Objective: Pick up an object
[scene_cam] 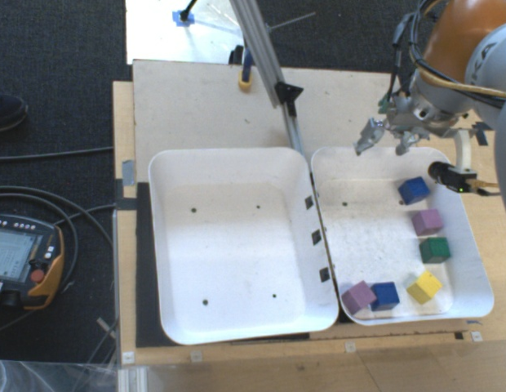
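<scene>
Blue wooden cube (pixel 413 190) lay in right white plastic bin (pixel 481 288), near far rim, just below-right of grey two-finger gripper (pixel 386 140); gripper hovered above, fingers spread, empty.

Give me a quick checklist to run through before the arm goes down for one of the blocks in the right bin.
1. Tool holds nothing: ok, no block between its fingers.
2. Tool open for a grasp: ok, the fingers stand apart.
3. Blocks in the right bin: ok, six there.
4. Tool over a target: not ok, it hangs at the bin's far rim, short of the nearest blue block.
5. Room around that block: ok, it stands apart from the purple block.
6. Corner pair easy to grasp: not ok, another purple block touches the second blue block.
</scene>
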You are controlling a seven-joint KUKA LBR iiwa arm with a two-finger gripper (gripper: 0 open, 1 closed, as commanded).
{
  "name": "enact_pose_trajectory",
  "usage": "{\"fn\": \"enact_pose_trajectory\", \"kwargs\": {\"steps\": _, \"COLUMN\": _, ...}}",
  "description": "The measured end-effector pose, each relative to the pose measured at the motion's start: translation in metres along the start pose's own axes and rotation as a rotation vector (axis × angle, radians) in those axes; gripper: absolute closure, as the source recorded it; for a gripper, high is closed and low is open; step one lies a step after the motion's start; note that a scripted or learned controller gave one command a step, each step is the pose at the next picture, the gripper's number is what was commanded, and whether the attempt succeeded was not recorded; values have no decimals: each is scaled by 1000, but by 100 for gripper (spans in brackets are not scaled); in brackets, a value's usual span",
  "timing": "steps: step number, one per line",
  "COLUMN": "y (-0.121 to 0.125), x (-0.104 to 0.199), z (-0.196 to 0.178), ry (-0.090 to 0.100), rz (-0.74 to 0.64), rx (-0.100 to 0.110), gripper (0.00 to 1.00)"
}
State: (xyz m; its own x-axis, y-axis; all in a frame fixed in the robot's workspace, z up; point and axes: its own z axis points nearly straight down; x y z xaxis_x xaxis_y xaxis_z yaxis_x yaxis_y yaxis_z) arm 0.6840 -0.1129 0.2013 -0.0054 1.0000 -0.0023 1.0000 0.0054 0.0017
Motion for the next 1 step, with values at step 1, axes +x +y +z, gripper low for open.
{"fn": "enact_pose_trajectory", "kwargs": {"steps": 1, "y": -18, "x": -56, "z": 70, "ry": 0, "rz": 8, "rx": 5, "gripper": 0}}
